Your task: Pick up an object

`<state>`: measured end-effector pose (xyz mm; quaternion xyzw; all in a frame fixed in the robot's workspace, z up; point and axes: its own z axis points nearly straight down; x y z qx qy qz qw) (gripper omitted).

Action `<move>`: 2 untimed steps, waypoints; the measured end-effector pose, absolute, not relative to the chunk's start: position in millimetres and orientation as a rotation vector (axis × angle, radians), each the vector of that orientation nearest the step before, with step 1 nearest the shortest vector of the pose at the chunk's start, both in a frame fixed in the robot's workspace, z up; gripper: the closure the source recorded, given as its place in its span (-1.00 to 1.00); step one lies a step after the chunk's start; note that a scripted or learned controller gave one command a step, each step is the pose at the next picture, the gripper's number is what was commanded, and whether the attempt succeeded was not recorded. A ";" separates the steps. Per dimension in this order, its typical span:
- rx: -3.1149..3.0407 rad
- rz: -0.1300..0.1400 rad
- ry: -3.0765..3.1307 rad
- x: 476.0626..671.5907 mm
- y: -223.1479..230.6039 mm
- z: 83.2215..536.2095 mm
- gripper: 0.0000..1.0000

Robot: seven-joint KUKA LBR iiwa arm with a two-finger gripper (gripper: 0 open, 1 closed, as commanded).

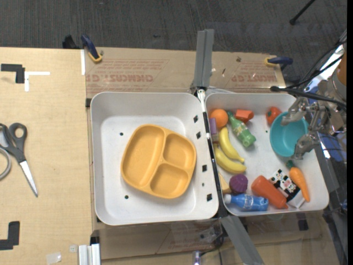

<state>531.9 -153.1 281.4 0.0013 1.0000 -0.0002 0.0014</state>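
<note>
My gripper (pixel 301 130) hangs over the right bin (pixel 259 100), at the right rim of a teal bowl (pixel 284 137). Its two fingers stand apart, one at the bowl's far edge and one at its near edge, with nothing held between them. The bin also holds an orange (pixel 219 117), a red block (pixel 244 115), a green bottle (pixel 242 132), two bananas (pixel 228 149), a purple ball (pixel 238 183), a blue bottle (pixel 248 203), an orange-red cone (pixel 269 191), a black-and-white toy (pixel 283 181), a carrot (pixel 300 183) and a red fruit (pixel 273 115).
The left bin (pixel 105 159) holds a yellow divided plate (pixel 159 162). Scissors (pixel 20 154) lie on the wooden bench at far left. Blue clamps (pixel 91 47) pin the cardboard behind the bins. A grey divider bar (pixel 203 59) runs between the bins.
</note>
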 end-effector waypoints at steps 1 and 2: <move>0.074 0.000 3.140 482.5 -175.3 91.9 -1.00; 0.129 0.000 3.136 540.0 -133.2 92.0 -1.00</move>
